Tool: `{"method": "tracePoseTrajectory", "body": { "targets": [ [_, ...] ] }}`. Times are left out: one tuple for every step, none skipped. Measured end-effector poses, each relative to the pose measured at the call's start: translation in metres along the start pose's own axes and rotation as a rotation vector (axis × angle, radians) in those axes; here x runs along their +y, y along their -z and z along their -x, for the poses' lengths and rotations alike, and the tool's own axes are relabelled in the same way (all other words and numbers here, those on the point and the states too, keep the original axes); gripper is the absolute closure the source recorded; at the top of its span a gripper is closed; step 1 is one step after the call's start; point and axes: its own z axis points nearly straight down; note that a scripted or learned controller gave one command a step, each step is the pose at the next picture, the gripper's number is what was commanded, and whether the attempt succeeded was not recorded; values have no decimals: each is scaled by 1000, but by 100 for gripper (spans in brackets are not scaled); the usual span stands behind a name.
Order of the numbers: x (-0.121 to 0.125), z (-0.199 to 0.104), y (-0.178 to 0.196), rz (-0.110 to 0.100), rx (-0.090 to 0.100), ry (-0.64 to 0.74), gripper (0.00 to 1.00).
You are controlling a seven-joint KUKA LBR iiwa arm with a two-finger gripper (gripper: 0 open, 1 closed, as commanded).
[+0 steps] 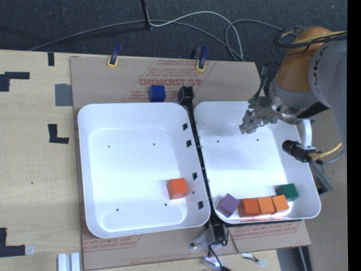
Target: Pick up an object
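Hand [249, 124]: I couldn't tell its opening; hovered over right bin's [237, 151] far end.
Blocks [258, 205]: lined against near wall, untouched.

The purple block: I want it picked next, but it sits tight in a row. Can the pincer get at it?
Probably yes. The purple block ends the row, its left side free, though the bin wall is near. The pincer is above the same bin.

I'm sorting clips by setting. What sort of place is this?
Likely a robotics lab bench set up for grasping trials: a grey arm with its tool over two white bins holding coloured blocks, on clamped cardboard with loose cables.
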Motion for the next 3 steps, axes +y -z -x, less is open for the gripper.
{"method": "tracePoseTrajectory", "body": {
  "targets": [
    [-1,-7,60,2,0,1,100],
    [0,-7,106,1,0,0,100],
    [0,-57,106,-2,1,4,100]
  ]
}}
